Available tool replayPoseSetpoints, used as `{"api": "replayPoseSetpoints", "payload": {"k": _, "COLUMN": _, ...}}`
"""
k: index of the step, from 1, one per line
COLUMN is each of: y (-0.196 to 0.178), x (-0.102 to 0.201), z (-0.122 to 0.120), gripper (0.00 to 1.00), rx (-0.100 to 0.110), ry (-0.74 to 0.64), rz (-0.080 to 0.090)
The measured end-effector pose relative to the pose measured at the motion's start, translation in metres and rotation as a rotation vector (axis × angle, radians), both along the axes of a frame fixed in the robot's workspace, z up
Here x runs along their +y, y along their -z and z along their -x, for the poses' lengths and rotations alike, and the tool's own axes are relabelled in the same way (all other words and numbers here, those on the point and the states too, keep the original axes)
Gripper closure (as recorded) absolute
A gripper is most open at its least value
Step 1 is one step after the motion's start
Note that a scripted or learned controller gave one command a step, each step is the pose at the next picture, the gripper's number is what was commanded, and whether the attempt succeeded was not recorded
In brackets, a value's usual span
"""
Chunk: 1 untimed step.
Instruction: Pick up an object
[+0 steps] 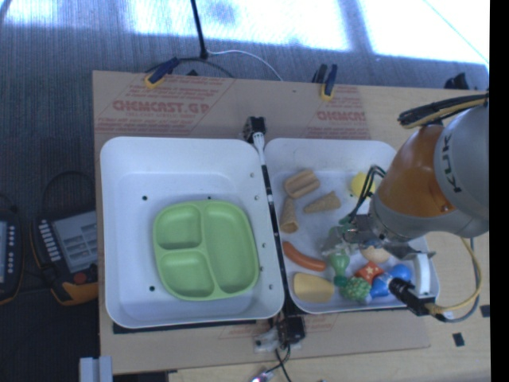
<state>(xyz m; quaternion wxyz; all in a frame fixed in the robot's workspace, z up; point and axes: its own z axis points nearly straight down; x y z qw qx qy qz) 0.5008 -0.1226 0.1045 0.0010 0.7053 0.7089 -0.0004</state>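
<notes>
Gripper [343, 241] hangs low in the right bin [274, 213] over the toy food; its grip cannot be told. Green plate [205, 249] lies in the left bin [111, 213].

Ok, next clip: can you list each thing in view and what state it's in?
green divided plate: lying flat in the left bin, compartments bare
right bin: holds toy food
hot dog: lying loose on the bin floor
cheese wedge: lying loose near the front wall
gripper: low over the toy food, grip unclear
</notes>
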Motion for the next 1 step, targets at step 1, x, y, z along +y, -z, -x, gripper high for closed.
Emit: {"api": "replayPoseSetpoints", "payload": {"k": 1, "y": -0.0794, "x": 0.0643, "z": 0.0174, "gripper": 1.00, "rx": 0.003, "ry": 0.187, "rz": -0.002}}
